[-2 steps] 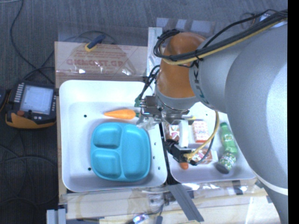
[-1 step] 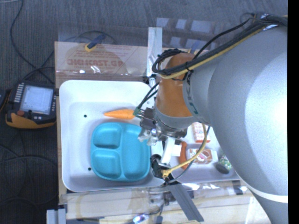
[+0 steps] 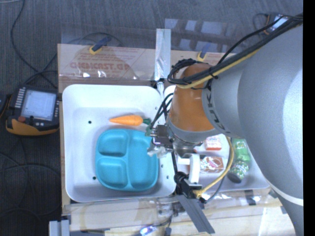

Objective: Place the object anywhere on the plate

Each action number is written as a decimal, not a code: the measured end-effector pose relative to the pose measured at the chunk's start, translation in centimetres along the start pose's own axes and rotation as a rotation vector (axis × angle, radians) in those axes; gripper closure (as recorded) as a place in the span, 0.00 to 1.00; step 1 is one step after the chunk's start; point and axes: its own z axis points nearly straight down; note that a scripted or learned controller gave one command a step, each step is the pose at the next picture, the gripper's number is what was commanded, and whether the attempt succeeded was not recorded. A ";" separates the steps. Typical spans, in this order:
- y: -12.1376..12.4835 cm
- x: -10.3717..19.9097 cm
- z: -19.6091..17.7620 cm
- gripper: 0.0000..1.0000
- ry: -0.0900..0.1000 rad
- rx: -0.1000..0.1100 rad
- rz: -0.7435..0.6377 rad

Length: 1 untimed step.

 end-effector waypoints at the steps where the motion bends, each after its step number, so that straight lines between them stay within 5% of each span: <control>1: 2.7 -4.9 -5.4 1.00 0.001 -0.003 -0.132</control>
